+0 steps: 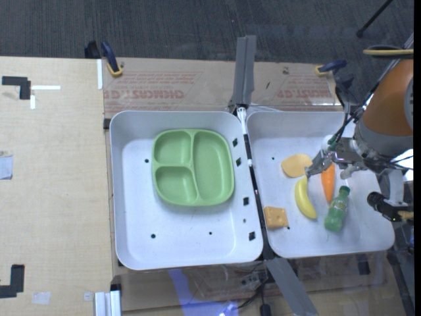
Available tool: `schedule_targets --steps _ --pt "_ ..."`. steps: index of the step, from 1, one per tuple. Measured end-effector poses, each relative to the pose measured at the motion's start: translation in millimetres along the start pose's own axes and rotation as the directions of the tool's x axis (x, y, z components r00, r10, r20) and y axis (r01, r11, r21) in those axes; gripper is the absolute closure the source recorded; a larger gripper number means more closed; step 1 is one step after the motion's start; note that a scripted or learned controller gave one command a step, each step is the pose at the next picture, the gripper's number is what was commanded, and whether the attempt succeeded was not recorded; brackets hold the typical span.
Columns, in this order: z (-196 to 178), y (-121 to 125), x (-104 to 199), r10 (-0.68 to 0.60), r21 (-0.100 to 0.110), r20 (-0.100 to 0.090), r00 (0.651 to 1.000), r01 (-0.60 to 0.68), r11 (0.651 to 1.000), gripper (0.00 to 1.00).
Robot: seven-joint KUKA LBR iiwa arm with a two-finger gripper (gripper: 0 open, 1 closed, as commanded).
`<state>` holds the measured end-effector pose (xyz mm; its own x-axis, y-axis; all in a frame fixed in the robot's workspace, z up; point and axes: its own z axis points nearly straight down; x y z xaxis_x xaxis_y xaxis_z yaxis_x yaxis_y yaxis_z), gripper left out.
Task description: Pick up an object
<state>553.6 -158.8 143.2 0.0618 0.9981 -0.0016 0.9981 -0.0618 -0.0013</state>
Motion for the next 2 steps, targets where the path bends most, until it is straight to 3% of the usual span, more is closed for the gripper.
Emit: schedule_targets --steps 1,2 --pt "52.3 -17.4 4.6 -0.031 0.001 -0.001 1.000 0.031 1.000 0.00" --pt "43.7 -17.8 3.7 -0.030 0.003 -0.001 1.000 0.030 1.000 1.00"
